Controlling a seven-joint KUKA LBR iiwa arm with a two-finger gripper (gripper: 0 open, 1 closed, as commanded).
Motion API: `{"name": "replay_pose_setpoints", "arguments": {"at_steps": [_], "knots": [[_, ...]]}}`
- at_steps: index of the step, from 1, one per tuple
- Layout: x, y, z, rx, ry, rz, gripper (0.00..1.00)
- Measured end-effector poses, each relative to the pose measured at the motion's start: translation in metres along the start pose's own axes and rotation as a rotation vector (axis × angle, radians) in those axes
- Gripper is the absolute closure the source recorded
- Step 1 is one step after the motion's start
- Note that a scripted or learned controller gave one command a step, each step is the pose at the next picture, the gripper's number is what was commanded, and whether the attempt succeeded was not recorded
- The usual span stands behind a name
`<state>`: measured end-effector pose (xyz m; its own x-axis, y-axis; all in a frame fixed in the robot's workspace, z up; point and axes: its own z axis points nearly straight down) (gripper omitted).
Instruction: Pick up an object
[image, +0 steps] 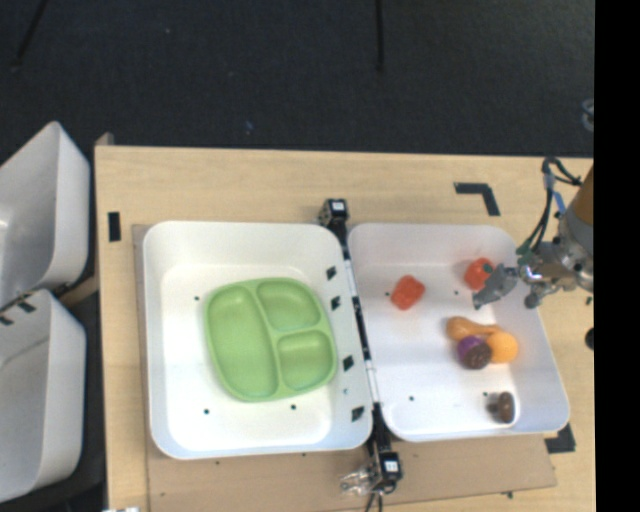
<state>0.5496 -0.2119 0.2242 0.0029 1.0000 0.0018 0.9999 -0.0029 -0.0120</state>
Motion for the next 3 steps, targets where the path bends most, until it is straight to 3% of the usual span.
{"name": "replay_pose_setpoints", "arguments": {"at_steps": [1, 3], "knots": [[0.001, 0.003, -0.008, -0.013, -0.003, -0.004, 0.0], [-0.001, 0.004, 0.108, -0.013, -0.004, 0.0, 0.0]]}}
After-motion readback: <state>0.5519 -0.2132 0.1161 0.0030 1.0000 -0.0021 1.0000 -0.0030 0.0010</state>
